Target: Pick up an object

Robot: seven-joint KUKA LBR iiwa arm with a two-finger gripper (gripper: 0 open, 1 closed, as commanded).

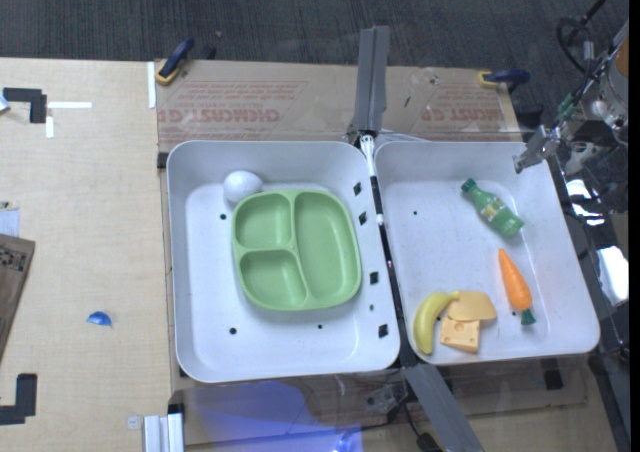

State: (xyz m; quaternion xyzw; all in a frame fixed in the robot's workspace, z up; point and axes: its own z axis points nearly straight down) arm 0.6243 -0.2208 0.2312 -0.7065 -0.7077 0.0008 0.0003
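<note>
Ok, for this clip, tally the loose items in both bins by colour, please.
Green: 2, divided plate, bottle
Orange: 1, carrot
Yellow: 2, banana, cheese wedge
White: 1, ball
Total: 6

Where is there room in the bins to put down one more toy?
In the right bin, the bare floor left of the green bottle and above the banana is widest. Its lower right is crowded: banana, cheese and carrot. In the left bin, the green tray leaves just edge strips; a white ball sits up top.
</note>
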